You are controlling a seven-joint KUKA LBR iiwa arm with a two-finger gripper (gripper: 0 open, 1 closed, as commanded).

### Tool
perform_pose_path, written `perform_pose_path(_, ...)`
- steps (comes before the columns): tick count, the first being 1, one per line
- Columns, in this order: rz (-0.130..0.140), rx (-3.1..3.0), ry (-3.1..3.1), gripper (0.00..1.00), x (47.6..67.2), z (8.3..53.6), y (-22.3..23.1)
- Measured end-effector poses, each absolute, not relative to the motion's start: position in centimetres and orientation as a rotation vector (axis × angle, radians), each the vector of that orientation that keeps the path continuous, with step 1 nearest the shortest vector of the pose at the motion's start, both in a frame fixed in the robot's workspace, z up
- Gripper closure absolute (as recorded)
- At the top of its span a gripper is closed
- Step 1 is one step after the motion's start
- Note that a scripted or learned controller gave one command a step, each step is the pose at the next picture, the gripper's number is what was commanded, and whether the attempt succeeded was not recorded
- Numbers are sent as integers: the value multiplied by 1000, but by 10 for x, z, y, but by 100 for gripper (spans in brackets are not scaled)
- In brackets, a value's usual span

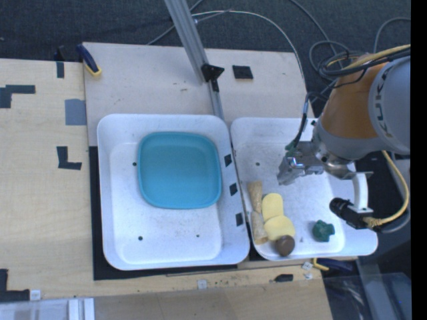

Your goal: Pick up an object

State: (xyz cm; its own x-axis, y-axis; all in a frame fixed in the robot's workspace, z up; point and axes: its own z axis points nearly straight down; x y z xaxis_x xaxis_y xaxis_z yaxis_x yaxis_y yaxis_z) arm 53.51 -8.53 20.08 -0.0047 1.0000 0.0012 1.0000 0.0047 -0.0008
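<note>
My gripper [291,171] hangs over the middle of the right bin [267,135], under the grey and orange wrist. Below it, near the bin's front, lie a yellow block-like object [272,206], a second yellow piece [278,227] with a brown round object [285,245] at its end, and a tan stick-like object [256,209] along the bin's left wall. A small green object [323,230] sits at the front right. Nothing shows between the gripper's fingers, and it is apart from all these objects.
The left bin [117,199] holds a blue square plate [179,169]. A grey metal pole [193,42] slants down to the divide between the bins. Cables loop behind the right bin. A black fitting [347,212] juts from the arm over the bin's right side.
</note>
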Motion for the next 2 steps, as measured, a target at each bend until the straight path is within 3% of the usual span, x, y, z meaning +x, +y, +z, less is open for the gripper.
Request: perform_pose_path(2,-1,-2215,-2227,100,573,204,17)
